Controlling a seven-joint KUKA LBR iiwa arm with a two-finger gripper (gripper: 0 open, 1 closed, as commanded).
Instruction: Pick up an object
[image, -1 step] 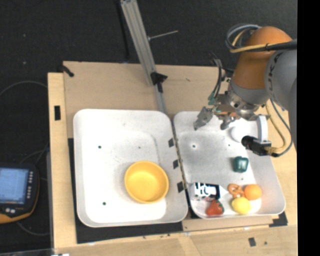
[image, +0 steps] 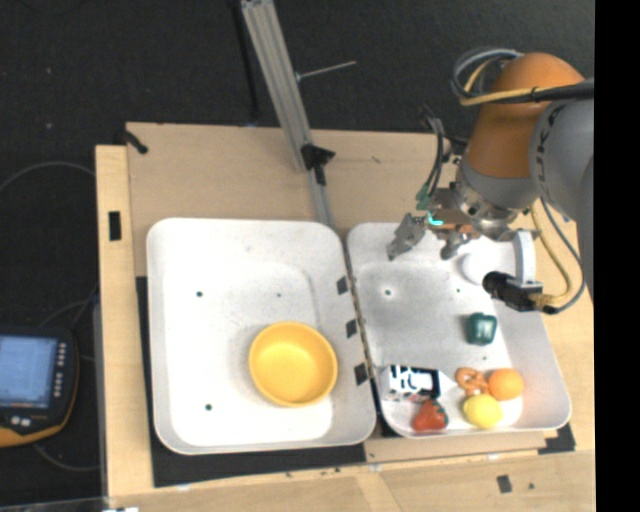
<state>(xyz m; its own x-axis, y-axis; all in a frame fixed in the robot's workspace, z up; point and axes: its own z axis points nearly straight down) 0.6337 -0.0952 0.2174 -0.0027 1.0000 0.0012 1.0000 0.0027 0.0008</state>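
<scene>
My gripper (image: 428, 238) hangs over the far end of the right bin (image: 400, 300), its two fingers spread apart with nothing between them, so it is open. Along that bin's near edge lie a black and white box (image: 413, 381), a red strawberry (image: 430, 416), a yellow lemon (image: 482, 410), an orange (image: 506, 384) and a small orange ring-shaped piece (image: 468, 378). A small green object (image: 482, 328) sits alone toward the right wall, nearer the gripper than the rest. A yellow bowl (image: 292, 363) rests in the left bin (image: 200, 270).
A metal post (image: 285, 95) slants up from the bench behind the two bins. A handheld screen (image: 30, 385) lies off the bench at the far left. The arm's black cable plug (image: 510, 290) overhangs the right bin's right side.
</scene>
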